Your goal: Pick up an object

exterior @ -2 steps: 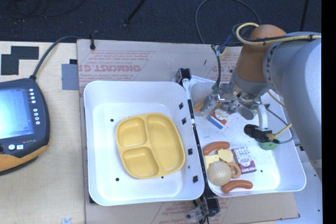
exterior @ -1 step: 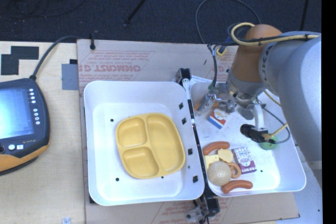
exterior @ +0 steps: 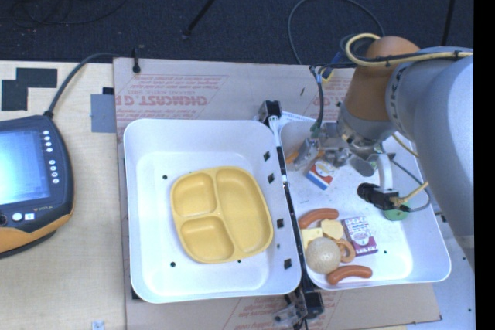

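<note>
My gripper [exterior: 326,154] hangs low over the far left part of the right bin [exterior: 429,263], under the grey wrist with the orange band. Just below it lies a small white carton with blue and red marks [exterior: 318,176]; I cannot tell whether they touch. Nearer the front of this bin lie a red sausage [exterior: 318,217], a yellow cheese piece [exterior: 332,229], a pale round bun [exterior: 322,254], a second sausage [exterior: 349,273] and a purple packet [exterior: 360,235].
The left bin [exterior: 147,166] holds a yellow three-compartment tray [exterior: 220,212]. A black divider [exterior: 281,197] runs between the bins. A small orange piece [exterior: 291,158] lies by the right bin's left wall. A tablet [exterior: 27,178] sits left of the bench.
</note>
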Robot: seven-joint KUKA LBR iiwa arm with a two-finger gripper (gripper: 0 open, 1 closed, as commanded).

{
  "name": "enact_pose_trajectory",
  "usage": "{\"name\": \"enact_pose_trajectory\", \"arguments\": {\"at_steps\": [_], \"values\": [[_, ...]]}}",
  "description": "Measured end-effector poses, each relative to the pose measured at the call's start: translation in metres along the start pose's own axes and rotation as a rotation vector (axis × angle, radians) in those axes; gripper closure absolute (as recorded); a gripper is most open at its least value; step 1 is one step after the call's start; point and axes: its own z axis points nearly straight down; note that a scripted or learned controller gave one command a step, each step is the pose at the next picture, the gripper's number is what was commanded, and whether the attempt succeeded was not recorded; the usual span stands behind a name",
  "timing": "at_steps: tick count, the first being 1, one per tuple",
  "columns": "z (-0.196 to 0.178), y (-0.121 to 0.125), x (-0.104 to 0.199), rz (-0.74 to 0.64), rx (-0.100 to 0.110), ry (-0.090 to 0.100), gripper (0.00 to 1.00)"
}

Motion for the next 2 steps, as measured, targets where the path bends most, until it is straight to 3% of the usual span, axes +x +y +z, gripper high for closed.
{"name": "enact_pose_trajectory", "arguments": {"at_steps": [1,2], "values": [[-0.001,0.0,0.01,0.0,-0.002,-0.006,0.0],[0.0,0.0,-0.01,0.0,0.0,0.001,0.0]]}}
